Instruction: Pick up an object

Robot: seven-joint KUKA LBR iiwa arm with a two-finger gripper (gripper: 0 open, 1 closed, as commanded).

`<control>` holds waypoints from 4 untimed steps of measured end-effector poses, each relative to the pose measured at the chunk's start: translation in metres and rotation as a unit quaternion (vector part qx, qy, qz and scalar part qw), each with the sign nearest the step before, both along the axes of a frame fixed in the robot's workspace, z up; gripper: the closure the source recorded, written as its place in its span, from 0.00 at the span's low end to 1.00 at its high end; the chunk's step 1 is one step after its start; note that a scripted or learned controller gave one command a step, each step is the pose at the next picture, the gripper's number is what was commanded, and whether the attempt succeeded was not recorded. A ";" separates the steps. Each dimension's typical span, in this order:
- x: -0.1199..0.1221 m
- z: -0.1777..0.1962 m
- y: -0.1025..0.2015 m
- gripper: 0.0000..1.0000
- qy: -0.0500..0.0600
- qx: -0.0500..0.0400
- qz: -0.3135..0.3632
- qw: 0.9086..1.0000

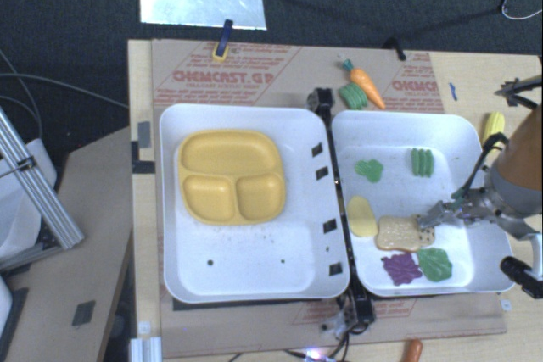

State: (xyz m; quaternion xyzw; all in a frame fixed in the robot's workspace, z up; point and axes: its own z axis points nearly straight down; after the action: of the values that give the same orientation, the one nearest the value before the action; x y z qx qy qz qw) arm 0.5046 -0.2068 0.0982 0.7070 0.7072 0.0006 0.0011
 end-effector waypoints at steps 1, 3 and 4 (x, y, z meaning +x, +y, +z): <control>0.047 -0.014 0.003 0.00 -0.001 -0.001 0.003 1.000; 0.072 -0.015 0.001 0.00 0.005 0.002 0.000 1.000; -0.023 -0.006 0.059 0.00 0.005 0.003 0.000 1.000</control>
State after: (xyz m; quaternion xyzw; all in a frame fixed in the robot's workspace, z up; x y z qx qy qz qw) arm 0.4821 -0.1473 0.0922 0.7067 0.7075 -0.0009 -0.0049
